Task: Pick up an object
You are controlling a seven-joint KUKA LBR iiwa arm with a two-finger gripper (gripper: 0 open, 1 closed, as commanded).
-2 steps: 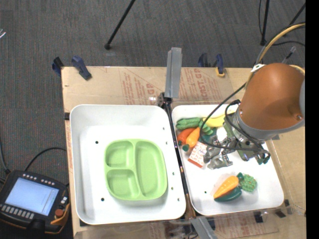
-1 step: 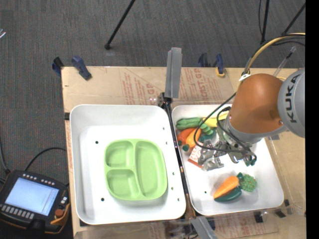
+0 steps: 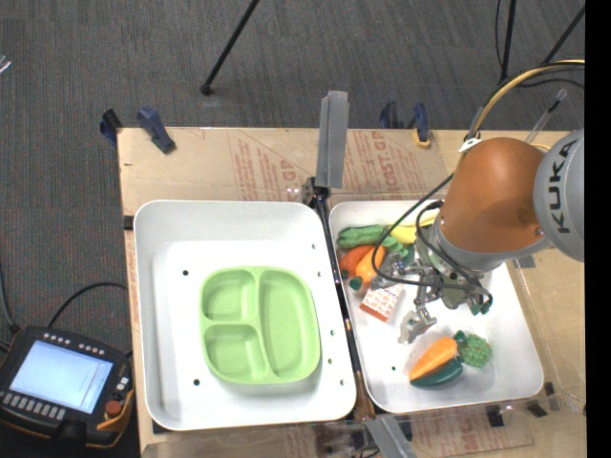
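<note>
**The carrot is just below the grabber**

The gripper (image 3: 417,325) hangs in the right bin (image 3: 520,375), and I cannot tell how it is set. The toy carrot (image 3: 434,356) lies just nearer and a bit right of it. The carrot's long side slants from near-left up to far-right.

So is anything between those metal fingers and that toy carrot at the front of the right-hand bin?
Nothing visible. The gripper hangs just above and left of the toy carrot, with bare white bin floor between them. The red-and-white packet lies off to the left, out of the way.
</note>
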